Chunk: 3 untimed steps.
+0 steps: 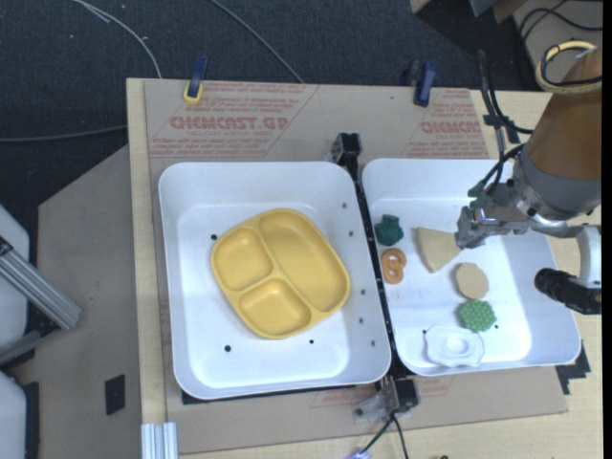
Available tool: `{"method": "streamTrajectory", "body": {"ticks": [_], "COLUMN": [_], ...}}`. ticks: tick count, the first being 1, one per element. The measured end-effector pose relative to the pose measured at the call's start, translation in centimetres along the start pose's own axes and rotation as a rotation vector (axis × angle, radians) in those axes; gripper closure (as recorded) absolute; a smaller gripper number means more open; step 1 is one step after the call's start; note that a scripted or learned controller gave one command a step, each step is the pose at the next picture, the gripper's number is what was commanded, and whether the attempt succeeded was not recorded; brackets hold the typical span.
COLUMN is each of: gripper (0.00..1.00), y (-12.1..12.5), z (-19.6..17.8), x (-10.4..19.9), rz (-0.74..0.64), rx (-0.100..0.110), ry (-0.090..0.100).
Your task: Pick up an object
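Fingers (470, 229) beside cheese wedge (436, 249), grip state impossible to tell; wedge's long axis ran upper-left to lower-right.

Arm (564, 132) comes in from the right edge, upper half of the view. Orange band sits high near the top-right corner, grey wrist section below it. Wrist points down and to the left, over the right-hand side of the bench. Gripper (470, 229) is the lowest, leftmost part of the arm, metal-grey, tilted toward the left. Dark cables run along the arm's left side down to the wrist. From this slant the tip is too cluttered to read.
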<state>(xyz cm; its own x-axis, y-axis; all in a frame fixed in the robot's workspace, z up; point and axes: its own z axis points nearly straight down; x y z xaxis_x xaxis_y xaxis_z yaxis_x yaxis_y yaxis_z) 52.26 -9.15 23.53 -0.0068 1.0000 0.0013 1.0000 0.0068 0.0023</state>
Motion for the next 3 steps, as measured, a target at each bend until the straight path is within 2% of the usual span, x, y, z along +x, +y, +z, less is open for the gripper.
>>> {"method": "streamTrajectory", "body": {"ticks": [2, 3], "gripper": [1.0, 1.0], "y": [3.2, 2.9], "z": [1.2, 1.7], "x": [10.2, 15.4], "rz": [0.001, 0.001], "rx": [0.002, 0.005], "ry": [0.0, 0.001]}}
